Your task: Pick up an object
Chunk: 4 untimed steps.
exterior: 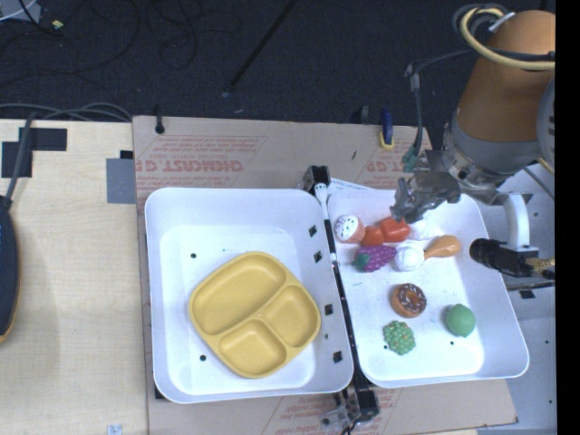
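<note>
Now the claw [410,208] is held low over the red toy [388,231] at the right bin's [494,356] twelve o'clock, likely for grabbing, but its grip cannot be told.

Both white bins [172,243] are looking like smooth moulded plastic with a soft sheen, and the yellow divided plate [255,313] is showing the same plastic look, slightly glossy along its ridges. The small toy foods are appearing as plastic too: the green ball [460,320] is shining smoothly, while the green bumpy piece [398,337] is looking knobbly. Under the bins a sheet of brown cardboard [236,157] is lying matt with red print. The desk [63,270] is showing a pale wood-grain finish. The pincer [419,198] is looking like dark matt metal, and the arm's orange band [507,66] is gleaming smoothly.
</note>
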Tool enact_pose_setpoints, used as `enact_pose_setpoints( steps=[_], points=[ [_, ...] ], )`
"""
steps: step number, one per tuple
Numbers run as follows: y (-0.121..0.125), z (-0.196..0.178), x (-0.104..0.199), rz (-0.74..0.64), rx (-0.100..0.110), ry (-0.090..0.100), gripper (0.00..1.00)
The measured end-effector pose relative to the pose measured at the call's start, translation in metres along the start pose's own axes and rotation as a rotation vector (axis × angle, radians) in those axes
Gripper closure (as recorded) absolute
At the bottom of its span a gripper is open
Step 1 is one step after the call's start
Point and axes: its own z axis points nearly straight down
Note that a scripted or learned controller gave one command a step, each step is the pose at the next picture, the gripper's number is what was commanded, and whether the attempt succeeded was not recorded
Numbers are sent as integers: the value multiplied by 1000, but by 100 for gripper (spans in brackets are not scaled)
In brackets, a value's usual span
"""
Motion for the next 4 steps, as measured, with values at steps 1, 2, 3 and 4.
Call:
enact_pose_setpoints(
  steps=[1,2,3,4],
  points=[
    [-36,-236,38,-1,-7,0,100],
    [-37,-138,77,-1,21,-1,100],
    [-81,-125,64,5,16,-1,100],
    [-94,-218,121,-4,2,1,100]
  ],
)
